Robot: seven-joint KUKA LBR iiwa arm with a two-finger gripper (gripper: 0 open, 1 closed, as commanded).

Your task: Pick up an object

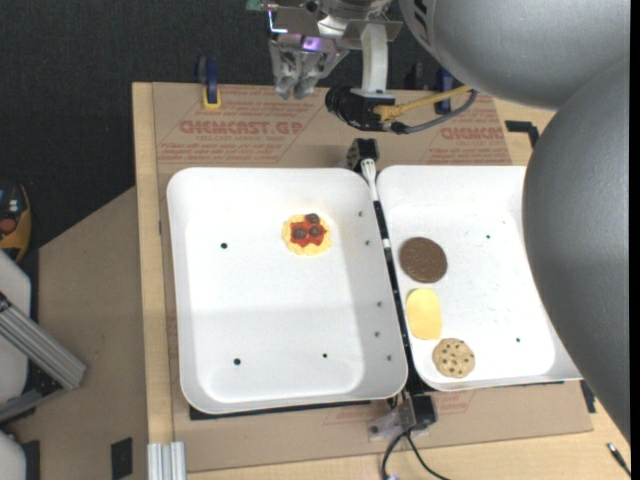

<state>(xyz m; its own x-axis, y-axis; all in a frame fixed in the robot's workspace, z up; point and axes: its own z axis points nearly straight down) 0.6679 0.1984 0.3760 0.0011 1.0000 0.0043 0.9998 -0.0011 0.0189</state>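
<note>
My pincer (297, 76) hangs over the far edge of the bench (150, 268), above the brown board with its red lettering, and past the far rim of the left bin (200, 298) as the camera sees it. From this slant I cannot tell whether it is released or clenched; I see nothing gripped in it. A blue clamp (210, 80) sits on the board's far edge, off to the camera's left of my pincer. Nearest of the things I might pick is the tart (308, 234), a small yellow round with red and dark bits on top, lying alone in the far half of the left bin, toward the wall it shares with the right bin (500, 268). The other three lie in the right bin, in a row along that shared wall: a brown disc (423, 259) farthest from the camera, a yellow oval (423, 313) just beside it, and a cookie (453, 357) with dark chips by the near rim. All four lie flat, well apart from my pincer.
</note>
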